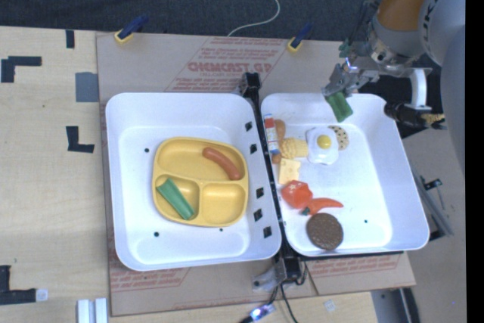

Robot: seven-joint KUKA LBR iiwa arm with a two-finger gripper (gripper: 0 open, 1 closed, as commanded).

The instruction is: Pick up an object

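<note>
One camera view: everything below is read from the slanted look down on both bins.
Gripper: gripper [342, 87] hangs above the far edge of the right bin [378, 185], clenched on a green piece [339, 106] whose lower end sticks out below the fingers.
Task's thing: green piece is lifted, clear of the bin floor, just beside the fried egg [324, 145] but apart from it.
Handling: it looks like a small moulded toy vegetable, so probably light, stiff and a little slick; the hold is near its top end, and I judge it could swing or slip if jolted. A grip nearer the middle would be steadier.
Right bin contents: fried egg, a cookie [342, 135] touching it, cheese pieces [290, 163], a red pepper [305, 197], a brown patty [324, 231].
Left bin: left bin [128, 163] bears a yellow tray [162, 155] with a sausage [224, 163] and a green pod [175, 197] in separate compartments.
Surface: smooth white plastic, shallow walls.
Room: open floor at the right bin's near right; clutter sits toward the divider.
</note>
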